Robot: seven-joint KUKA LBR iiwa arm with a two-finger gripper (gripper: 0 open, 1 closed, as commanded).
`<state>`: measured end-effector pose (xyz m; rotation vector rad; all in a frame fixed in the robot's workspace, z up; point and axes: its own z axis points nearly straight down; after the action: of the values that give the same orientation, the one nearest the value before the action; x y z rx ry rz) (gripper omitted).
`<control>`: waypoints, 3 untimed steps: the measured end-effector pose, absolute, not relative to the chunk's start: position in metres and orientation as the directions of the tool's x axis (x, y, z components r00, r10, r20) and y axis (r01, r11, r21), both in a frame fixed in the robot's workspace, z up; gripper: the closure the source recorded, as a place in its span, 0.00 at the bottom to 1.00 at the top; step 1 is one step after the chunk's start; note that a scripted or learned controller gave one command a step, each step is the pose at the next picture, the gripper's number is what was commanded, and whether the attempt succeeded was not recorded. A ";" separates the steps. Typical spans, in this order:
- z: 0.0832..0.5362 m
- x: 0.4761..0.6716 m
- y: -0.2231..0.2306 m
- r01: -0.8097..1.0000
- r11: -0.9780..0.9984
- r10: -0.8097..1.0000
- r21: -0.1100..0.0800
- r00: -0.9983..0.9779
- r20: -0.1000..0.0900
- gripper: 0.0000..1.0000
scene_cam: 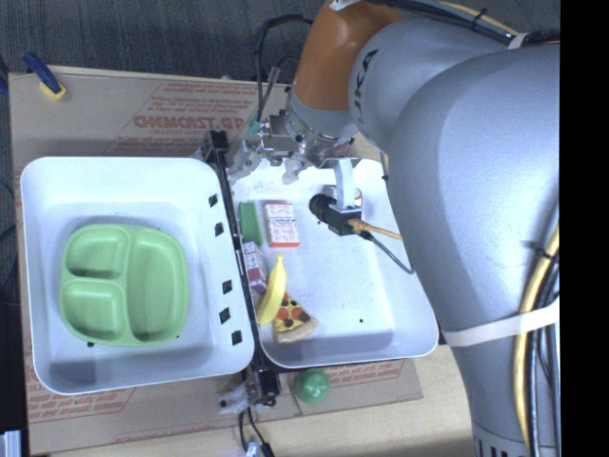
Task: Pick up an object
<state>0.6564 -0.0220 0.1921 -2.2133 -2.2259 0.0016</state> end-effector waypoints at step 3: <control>0.192 0.656 -0.022 1.000 0.006 1.000 -0.003 -0.006 0.001 0.00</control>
<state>0.6564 -0.0221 0.1921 -2.2133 -2.2259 0.0017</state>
